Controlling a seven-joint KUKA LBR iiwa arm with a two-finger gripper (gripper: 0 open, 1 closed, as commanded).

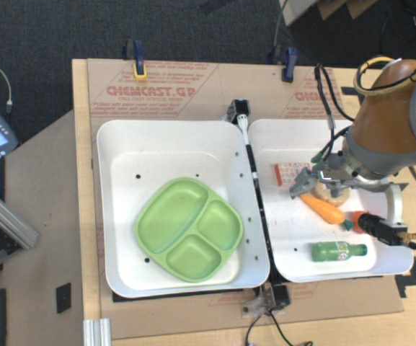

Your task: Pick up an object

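Observation:
In the right bin (287,265) lie an orange toy carrot (323,209), a green bottle (337,251) on its side near the front wall, and a small red and white packet (288,173) toward the back left. My gripper (316,184) hangs low over this bin, just above the carrot's upper end and right of the packet. A pale object (335,192) sits partly hidden under the gripper. Nothing is visibly held.
The left bin (114,164) holds a light green divided plate (188,228). A black-tipped rod (247,150) runs along the seam between the two bins. Blue clamps (137,51) sit at the bench's back edge.

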